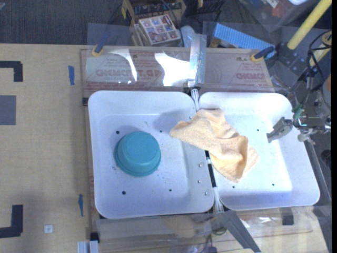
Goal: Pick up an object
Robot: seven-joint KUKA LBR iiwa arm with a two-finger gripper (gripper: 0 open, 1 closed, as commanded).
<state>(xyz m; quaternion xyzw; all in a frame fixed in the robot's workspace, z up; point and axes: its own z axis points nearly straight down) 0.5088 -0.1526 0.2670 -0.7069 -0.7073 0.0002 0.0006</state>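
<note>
- Gripper (277, 130) sits just inside the right edge of the right bin (274, 194); whether it is wide or narrow I cannot tell
- Yellow cloth (221, 144) lies crumpled over the divide between the bins, mostly in the right one
- Teal bowl (138, 153) lies upside down in the left bin (105, 115), toward its left edge

2 bins sit side by side on the table (42, 157). A bowl (138, 153) rests upside down in the left bin (105, 109), toward its 9 o'clock side. A cloth (221, 144) drapes across the shared rims — mostly in the right bin (300, 194). The claw (279, 129) hangs at that bin's 3 o'clock edge, apart from the cloth.
</note>
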